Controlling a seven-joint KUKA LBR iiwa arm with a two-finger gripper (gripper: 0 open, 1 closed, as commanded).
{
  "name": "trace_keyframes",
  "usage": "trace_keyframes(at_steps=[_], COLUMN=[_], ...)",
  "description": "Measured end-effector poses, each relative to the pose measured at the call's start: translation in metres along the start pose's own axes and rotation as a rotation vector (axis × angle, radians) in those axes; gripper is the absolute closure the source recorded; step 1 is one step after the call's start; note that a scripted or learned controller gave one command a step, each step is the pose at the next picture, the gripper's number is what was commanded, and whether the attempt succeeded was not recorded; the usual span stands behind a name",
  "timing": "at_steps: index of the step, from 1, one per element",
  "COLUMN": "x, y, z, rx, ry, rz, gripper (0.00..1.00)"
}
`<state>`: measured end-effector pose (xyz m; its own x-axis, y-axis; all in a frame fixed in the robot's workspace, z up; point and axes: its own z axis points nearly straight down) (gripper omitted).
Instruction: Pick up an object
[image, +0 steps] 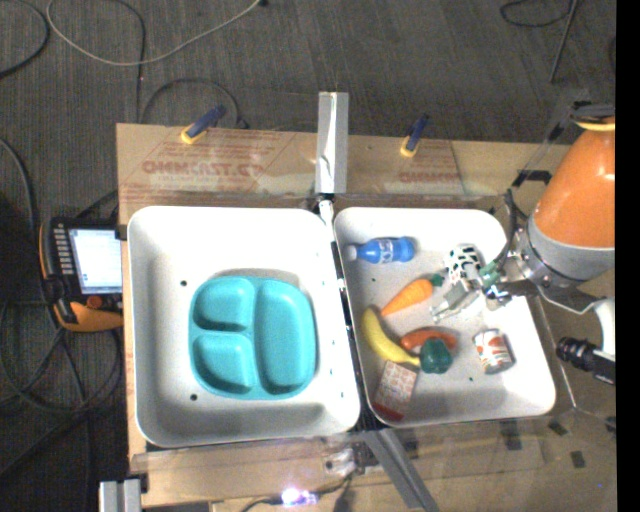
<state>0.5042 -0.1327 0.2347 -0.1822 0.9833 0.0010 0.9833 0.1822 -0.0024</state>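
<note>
The carrot (409, 296) lies near the middle of the right bin (520, 400), tilted, its orange body running down to the left from a green top, and everything else is easiest placed from it. Just right of its green end sits the gripper (462, 293), reaching in from the grey arm with the orange band (580, 190) at the right edge; its metal fingers (450, 300) hang low over the bin floor beside the carrot's top, but how far they are spread cannot be told at this size, and nothing can be made out between them. Touching or just above the gripper is a small black-and-white spotted object (462, 260) — whether it rests on the bin floor or against the gripper is unclear. Above the carrot, towards the far wall, a blue bottle (385, 250) with a white cap lies on its side. Below and left of the carrot a yellow banana (385, 340) curves along the bin floor, and right of the banana's lower end are a red-orange item (432, 338) and a teal piece (436, 356) pressed together. Below the banana lies a small red-and-white packet (394, 386); right of the teal piece, well below the gripper, a small red-and-white can (492, 351) lies tipped. Far left of the carrot, in the left bin (160, 250), rests a teal divided tray (254, 336) with three compartments — both bins sit side by side on the desk (240, 165).
</note>
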Motion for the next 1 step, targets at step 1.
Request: trace_keyframes(at_steps=[1], x=[-0.0118], y=[0.0233], z=[-0.0411], rx=[-0.002], ry=[-0.001], rz=[-0.106], gripper=[0.0])
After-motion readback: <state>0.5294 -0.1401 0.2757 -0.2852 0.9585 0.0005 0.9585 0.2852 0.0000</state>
